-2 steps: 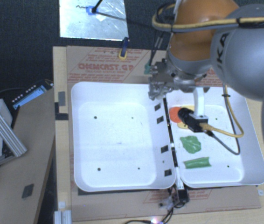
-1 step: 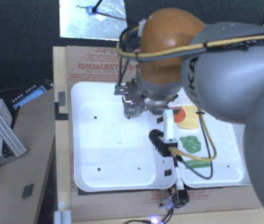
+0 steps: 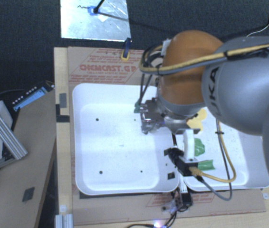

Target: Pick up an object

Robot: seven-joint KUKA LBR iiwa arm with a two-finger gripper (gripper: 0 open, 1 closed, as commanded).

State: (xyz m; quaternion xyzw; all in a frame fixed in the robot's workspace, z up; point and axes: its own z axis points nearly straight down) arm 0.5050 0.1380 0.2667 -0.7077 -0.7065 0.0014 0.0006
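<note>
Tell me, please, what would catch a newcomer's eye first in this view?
The big grey arm with its orange band reaches in from the right and looms over the seam between the white left bin and right bin. Beneath it, green pieces and a yellow thing lie in the right bin, partly hidden.

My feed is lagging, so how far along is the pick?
Done: nothing that I can see; a green piece and a yellow piece lie in the right bin. In hand: the gripper hangs low at the left bin's right edge, grasp hidden. Left: take hold of an object and lift it.
</note>
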